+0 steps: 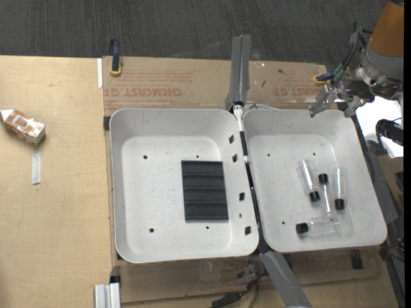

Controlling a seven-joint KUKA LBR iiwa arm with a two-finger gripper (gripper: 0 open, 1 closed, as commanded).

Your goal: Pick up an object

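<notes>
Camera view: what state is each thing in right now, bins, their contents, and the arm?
Left bin: holds one black ribbed block, lying flat.
Right bin: holds clear tubes with black caps, all lying on their sides.
Gripper: above the right bin's far rim, holding nothing.
Small carton: lying on the bench, left.

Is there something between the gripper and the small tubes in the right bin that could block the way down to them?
Nothing visible blocks it. The gripper is above the far right corner of the right bin. The clear tubes with black caps lie uncovered on the bin floor, with bare floor between.
</notes>
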